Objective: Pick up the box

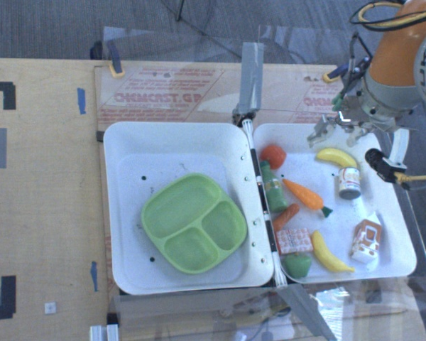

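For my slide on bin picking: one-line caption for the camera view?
Gripper above right bin's far edge; box lies untouched near front; green plate in left bin.

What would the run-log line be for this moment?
phase: approach | pincer: open, above right bin's far edge | box: untouched, beside banana | held: nothing

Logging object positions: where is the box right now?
The box lies in the right bin, near its front left, between a yellow banana and a green pepper.
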Robot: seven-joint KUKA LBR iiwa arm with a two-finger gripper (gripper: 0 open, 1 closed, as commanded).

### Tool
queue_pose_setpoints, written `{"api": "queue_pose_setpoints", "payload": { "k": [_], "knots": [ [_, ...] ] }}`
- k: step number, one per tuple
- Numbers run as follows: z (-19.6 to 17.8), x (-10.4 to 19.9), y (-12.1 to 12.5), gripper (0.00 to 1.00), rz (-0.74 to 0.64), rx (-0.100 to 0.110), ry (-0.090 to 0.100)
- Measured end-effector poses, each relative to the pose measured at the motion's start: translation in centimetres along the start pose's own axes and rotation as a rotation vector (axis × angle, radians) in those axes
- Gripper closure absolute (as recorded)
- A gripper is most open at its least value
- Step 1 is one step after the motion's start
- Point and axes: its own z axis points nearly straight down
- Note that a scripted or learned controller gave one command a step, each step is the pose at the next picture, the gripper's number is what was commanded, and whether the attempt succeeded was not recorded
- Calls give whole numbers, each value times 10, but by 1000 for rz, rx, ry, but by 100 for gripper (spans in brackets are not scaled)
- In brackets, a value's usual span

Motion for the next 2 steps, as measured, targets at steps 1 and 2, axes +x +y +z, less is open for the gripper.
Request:
{"api": "queue_pose_setpoints", "payload": {
  "k": [1,2],
  "knots": [
    [95,19,-43,0,-294,-2,-1],
    [101,-3,-147,0,-548,-10,-6]
  ]
}}
